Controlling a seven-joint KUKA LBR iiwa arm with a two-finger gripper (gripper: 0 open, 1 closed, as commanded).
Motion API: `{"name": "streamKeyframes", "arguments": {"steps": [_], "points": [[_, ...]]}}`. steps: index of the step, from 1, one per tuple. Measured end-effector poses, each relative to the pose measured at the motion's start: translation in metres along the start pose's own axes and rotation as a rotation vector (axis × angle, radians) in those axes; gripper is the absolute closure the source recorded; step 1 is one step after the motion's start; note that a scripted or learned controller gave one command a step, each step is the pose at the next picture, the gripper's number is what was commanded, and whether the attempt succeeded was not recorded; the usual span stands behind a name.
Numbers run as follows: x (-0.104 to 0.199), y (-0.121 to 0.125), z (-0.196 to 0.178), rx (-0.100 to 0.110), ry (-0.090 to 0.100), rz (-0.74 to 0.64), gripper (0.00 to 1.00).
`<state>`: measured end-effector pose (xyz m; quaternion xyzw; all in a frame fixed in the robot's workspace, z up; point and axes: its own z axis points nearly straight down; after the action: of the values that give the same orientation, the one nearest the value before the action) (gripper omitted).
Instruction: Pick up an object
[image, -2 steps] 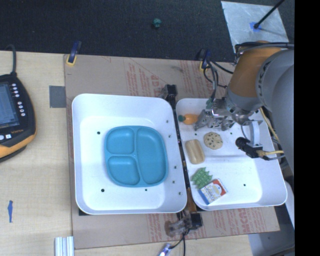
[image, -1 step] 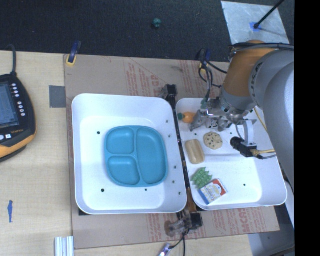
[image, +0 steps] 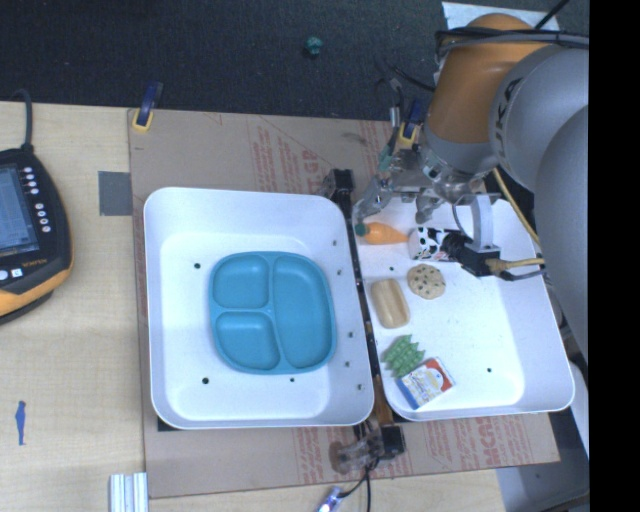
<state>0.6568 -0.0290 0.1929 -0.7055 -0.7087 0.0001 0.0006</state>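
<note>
- Small orange carrot-shaped toy (image: 383, 234): lies at the far left corner of the right shallow white plastic bin (image: 500, 385), just beside the wall shared with the left bin. Looks light, rigid, smooth plastic; likely slippery, tapering. Best taken across its thicker middle, jaws square to its long axis.
- Pincer (image: 400, 205): hangs over that corner, just above the carrot; metal fingers (image: 368, 200) appear spread, nothing between them.
- Neighbours in the same bin: black-and-white cow-patterned toy (image: 430, 241), round tan chocolate-chip cookie (image: 426, 281), tan oblong bread roll (image: 389, 303), green leafy piece (image: 403, 353), small red-and-white printed packet (image: 425, 383).
- Left bin (image: 180, 400): holds a light-blue three-compartment plate (image: 271, 311).
- Tabletop (image: 75, 400): pale wood; handheld controller (image: 25, 235) at left edge.
</note>
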Motion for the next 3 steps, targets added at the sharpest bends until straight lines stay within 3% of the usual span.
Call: {"name": "streamKeyframes", "arguments": {"steps": [1,2,3], "points": [[-0.049,-0.001,-0.002,-0.001,-0.002,0.003,0.00],[-0.102,-0.008,0.070,0.001,-0.003,0.000,0.00],[-0.078,-0.043,0.100,-0.001,-0.004,0.002,0.00]]}}
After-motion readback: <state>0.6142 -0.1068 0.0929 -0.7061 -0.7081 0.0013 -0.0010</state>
